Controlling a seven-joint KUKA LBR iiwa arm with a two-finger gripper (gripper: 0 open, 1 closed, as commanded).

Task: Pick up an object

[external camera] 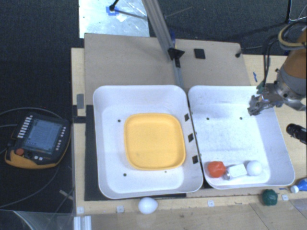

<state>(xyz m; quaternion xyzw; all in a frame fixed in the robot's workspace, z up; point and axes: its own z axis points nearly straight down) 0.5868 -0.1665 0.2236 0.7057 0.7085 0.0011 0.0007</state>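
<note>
A yellow square plate (pixel 154 141) lies in the left bin (pixel 108 99). In the right bin (pixel 225 128), near its front edge, a red-orange object (pixel 215 168), a small white block (pixel 236 171) and a white ball (pixel 253 167) sit in a row. My gripper (pixel 255 107) hangs over the right bin's far right side, well behind those three objects. Nothing shows between its fingers.
A white egg-shaped object (pixel 147 205) lies on the bench in front of the left bin. A dark green ball (pixel 269 197) and a blue item (pixel 300 186) sit off the right bin's front right corner. A teach pendant (pixel 37 141) rests at the left. A slanted metal pole (pixel 160 23) rises behind the bins.
</note>
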